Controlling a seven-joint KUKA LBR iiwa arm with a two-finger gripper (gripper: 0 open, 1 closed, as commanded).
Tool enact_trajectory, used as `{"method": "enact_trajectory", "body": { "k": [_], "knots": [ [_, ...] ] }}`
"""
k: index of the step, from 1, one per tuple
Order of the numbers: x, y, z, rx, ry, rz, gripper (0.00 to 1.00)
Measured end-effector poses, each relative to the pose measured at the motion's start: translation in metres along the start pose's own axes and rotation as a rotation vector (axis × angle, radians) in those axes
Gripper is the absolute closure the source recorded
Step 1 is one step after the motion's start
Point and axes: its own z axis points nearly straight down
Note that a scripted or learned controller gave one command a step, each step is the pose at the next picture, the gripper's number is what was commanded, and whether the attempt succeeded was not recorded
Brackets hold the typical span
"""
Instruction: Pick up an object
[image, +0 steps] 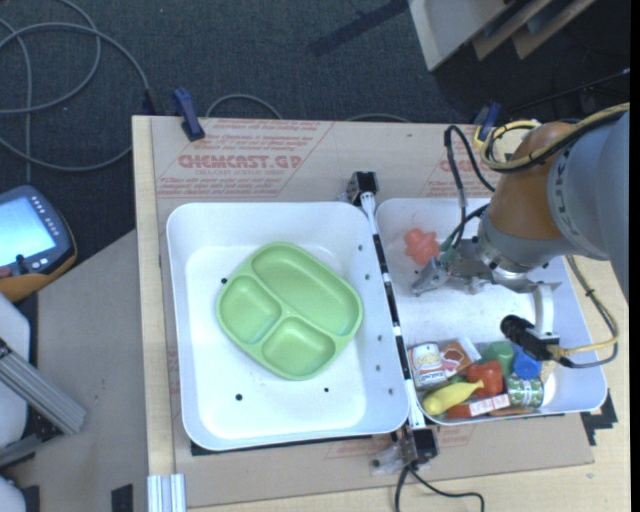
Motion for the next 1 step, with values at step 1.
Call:
{"method": "enact_trajectory", "body": {
  "k": [1],
  "knots": [
    [0.0053,0.0329,-0.0003,0.001,0.000,0.002,0.00]
  ]
}}
